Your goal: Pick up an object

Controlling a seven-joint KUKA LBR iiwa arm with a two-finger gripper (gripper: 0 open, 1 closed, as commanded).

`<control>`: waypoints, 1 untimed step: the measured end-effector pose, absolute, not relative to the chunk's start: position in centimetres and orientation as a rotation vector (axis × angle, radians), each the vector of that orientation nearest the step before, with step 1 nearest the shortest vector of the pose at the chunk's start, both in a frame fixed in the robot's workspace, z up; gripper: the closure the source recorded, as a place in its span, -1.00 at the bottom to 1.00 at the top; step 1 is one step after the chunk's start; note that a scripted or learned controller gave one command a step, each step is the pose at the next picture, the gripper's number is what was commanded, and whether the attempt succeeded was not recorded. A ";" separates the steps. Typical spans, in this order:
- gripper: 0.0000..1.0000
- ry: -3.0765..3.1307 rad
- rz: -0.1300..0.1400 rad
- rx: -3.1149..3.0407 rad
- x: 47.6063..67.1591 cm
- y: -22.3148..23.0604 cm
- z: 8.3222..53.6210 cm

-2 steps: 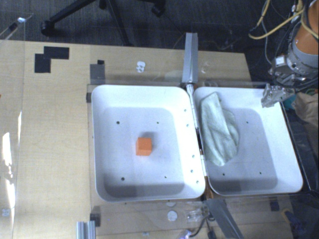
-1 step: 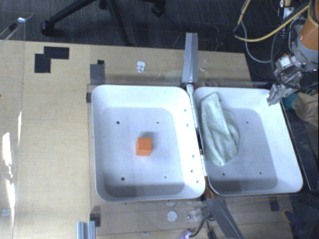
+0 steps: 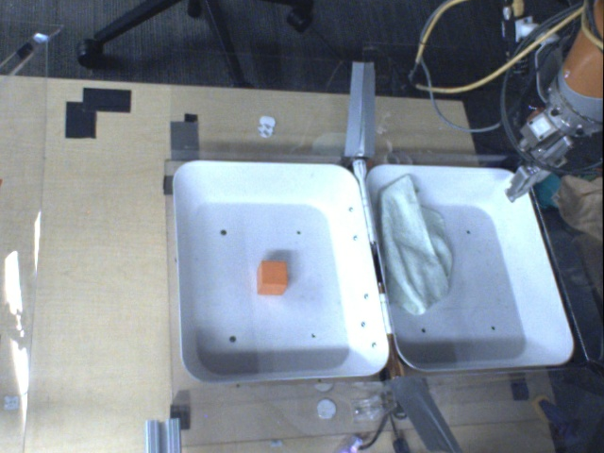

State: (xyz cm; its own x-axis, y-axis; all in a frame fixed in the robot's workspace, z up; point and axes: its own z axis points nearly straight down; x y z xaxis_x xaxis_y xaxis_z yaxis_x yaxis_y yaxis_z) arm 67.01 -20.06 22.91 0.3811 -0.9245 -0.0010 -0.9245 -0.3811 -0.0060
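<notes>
- The claw point(image 3: 522, 183) hangs at the far right corner of the right bin point(image 3: 500, 347), just over its rim, at the end of the grey arm with its orange band point(image 3: 583, 62). How far it is open I cannot tell from this slant; nothing can be seen held in it.
- Nearest to it inside the right bin lies a pale green-white cloth point(image 3: 413, 243), crumpled lengthwise along the bin's left wall, well apart from the claw.
- Further out, across the divider, the left bin point(image 3: 203, 347) holds a small orange block point(image 3: 273, 277), sitting near the middle of its floor, apart from every wall.
- Either the cloth or the block could serve as the object to pick; both rest on their bin floors, untouched.
- Judged from this, the task is barely started: no grasp is made and nothing is lifted. What remains is to move over one object, descend, close on it and raise it.
- Both bins sit on the wooden table point(image 3: 94, 281), which carries black tape marks point(image 3: 94, 109) at its far left.
- No brand, label or readable writing can be made out anywhere.
</notes>
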 end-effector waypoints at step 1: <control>1.00 1.203 -0.003 -2.897 67.0 -19.2 22.1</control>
State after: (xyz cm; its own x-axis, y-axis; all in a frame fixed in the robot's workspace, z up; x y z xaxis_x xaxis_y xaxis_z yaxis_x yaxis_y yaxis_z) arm 66.98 -19.15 22.10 0.7060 -0.7082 0.0003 -0.7082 -0.7060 -0.0050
